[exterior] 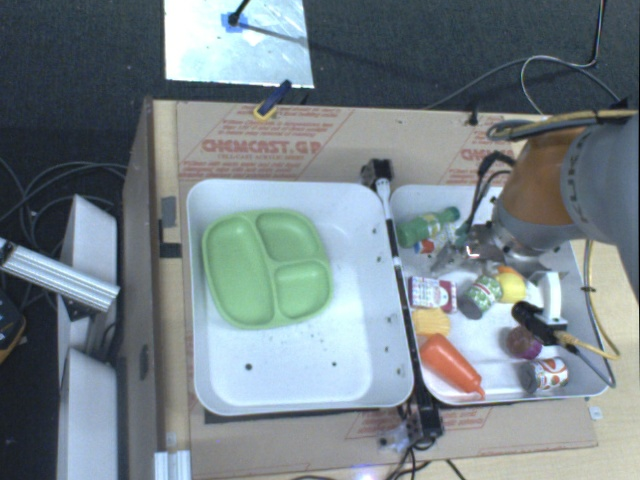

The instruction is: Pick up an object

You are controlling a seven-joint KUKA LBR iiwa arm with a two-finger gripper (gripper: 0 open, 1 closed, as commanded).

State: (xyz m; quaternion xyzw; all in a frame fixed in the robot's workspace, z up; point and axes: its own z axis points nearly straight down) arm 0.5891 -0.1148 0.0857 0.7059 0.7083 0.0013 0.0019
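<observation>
While the arm (585,183) reached in from the right across the table (330,128), its jaws hung low over the upper part of the right bin (497,348). Whether they were wide or narrow could not be told, and nothing could be seen between them. A green bottle (425,228) lay on its side just to their left, near the bin's top corner. Below the jaws sat a red-and-white packet (432,293), with a green-and-white can (483,294) to its right touching a lemon (511,285). Under the packet lay a small yellow piece (432,321), and below that a carrot (452,364) pointed toward the bin's lower edge. A dark purple ball (522,343) and a red-and-white can (549,373) rested near the lower right corner. The left bin (300,358) held a green divided plate (267,266), set toward its upper left and well apart from the jaws.
</observation>
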